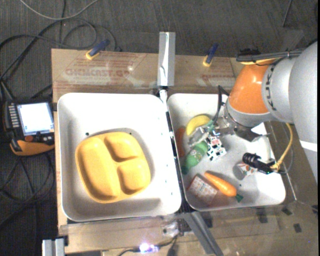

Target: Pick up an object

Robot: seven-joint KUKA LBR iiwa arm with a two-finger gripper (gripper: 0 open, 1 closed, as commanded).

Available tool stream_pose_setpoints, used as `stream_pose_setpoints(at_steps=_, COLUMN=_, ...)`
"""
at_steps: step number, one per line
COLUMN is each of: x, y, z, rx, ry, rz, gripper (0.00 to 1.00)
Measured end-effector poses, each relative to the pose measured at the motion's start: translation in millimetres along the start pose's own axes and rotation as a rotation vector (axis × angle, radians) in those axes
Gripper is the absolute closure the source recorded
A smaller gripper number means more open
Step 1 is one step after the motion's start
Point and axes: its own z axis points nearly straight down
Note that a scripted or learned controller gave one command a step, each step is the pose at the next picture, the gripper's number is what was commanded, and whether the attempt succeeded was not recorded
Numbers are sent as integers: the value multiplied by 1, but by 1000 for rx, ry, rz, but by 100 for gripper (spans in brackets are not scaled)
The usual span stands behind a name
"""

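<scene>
Arm over the right bin (266,199), 2 bins on the bench.
The carrot (221,184) lies near that bin's front wall, long axis slanting, green top toward the front-right corner; the end effector (213,135) hangs above the clutter, grip unreadable.

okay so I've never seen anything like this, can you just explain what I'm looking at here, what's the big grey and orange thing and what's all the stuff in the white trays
You are looking down at a slant from one camera fixed above a workbench. The big grey and orange thing is a robot arm reaching in from the right. Its tool, the part meant for grasping, is down among the objects; whether it is open or shut cannot be told here, and nothing is clearly held.

Two shallow white bins sit side by side. The left bin holds a yellow divided tray. The right bin holds small items: a toy carrot, something yellow like a banana, a green object and a few others too jumbled to name. Left of the bench lies a handheld control screen.
</scene>
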Motion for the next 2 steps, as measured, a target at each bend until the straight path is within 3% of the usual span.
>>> stream_pose_setpoints(at_steps=1, x=0, y=-1, z=-8, rx=4, ry=4, rz=1, gripper=100)
stream_pose_setpoints(at_steps=2, x=45, y=42, z=-91, rx=19, ry=7, rz=-7, gripper=100)
